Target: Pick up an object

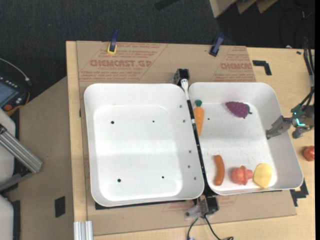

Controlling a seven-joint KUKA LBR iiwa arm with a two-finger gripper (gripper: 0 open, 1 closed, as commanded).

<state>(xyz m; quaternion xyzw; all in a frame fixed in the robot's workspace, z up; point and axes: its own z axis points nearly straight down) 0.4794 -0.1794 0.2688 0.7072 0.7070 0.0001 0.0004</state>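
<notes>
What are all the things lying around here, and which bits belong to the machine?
White bins: two, side by side on the bench.
Carrot: one, orange with a green top, right bin, against its left wall.
Grapes: one bunch, purple, right bin, far side.
Sausage: one, orange-red, right bin, near side.
Red toy: one, right bin, between the sausage and the lemon.
Lemon: one, yellow, right bin, near right corner.
Clamps: two, blue, far edge of the brown board.
Gripper: one, grey, above the right bin's right rim.

Five toys in right bin (260, 91) (carrot (199, 118) by divider)
</notes>
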